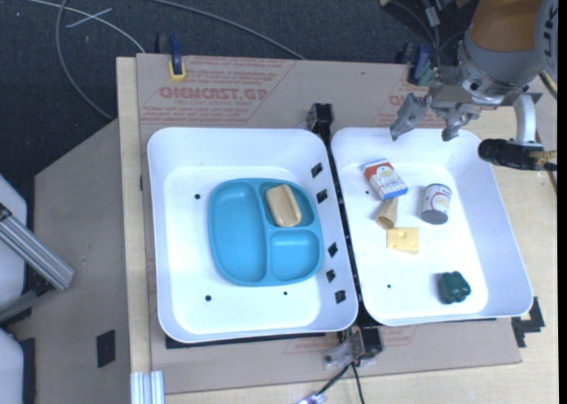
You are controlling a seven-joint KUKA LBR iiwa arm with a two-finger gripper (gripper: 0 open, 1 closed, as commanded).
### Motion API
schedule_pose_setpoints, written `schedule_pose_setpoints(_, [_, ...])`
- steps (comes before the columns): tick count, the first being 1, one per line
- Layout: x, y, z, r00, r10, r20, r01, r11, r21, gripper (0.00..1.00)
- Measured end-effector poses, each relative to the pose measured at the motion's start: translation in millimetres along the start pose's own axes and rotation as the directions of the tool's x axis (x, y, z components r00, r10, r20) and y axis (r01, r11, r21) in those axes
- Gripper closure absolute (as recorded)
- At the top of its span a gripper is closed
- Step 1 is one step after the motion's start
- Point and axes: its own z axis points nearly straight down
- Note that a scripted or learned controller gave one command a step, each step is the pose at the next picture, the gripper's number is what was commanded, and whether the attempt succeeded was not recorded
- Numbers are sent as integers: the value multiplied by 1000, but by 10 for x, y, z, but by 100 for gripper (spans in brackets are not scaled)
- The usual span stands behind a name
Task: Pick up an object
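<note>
My gripper [429,126] hangs above the far edge of the right bin [496,203], its two fingers spread open with nothing between them. Below it in that bin lie a small red-and-white carton [384,179], a grey can [435,203], a tan cone-shaped piece [388,212], a yellow cheese-like slab [404,240] and a dark green block [454,286]. In the left bin [177,216] rests a blue divided plate [264,231] with a tan bread-like piece [283,205] in its upper right compartment.
A black hinge strip [330,207] runs between the two bins. The bins stand on a cardboard sheet [239,83] held by a blue-and-yellow clamp [176,56] at its far left corner. Grey cables [106,12] trail over the dark floor behind.
</note>
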Motion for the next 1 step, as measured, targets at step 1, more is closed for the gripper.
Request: schedule_pose_setpoints(1, [1, 20, -80, 1000, -2, 2, 2, 1000, -14, 0])
